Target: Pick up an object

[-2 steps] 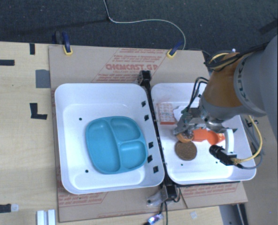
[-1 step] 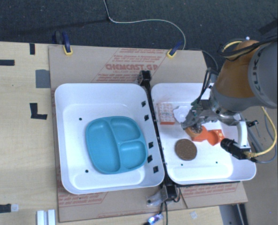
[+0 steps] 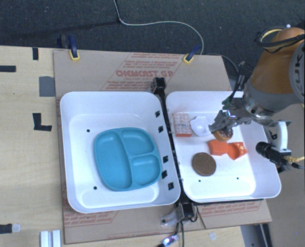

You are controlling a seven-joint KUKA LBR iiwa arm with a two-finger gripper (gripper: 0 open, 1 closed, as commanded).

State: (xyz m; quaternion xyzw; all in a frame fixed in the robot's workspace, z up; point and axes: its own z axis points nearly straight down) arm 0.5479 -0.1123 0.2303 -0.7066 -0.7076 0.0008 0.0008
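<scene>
So I'm hovering my fingers (image 3: 222, 127) low in the right bin (image 3: 263, 189), right over a small brownish thing (image 3: 224, 134). Can't tell if they're spread. Next: close, lift straight up.

the arm (image 3: 276, 71) is showing a rounded orange band over a smooth grey shell, with a dark cable (image 3: 266, 37) looping beside the orange part. below the grey shell a metal wrist ring is narrowing into the gripper (image 3: 222, 129), which is looking dark, small and boxy. thin black wires (image 3: 239, 81) are running along its upper side. a white bracket (image 3: 281, 135) with a black knob-like part (image 3: 268, 151) is sticking out beside the wrist.
</scene>
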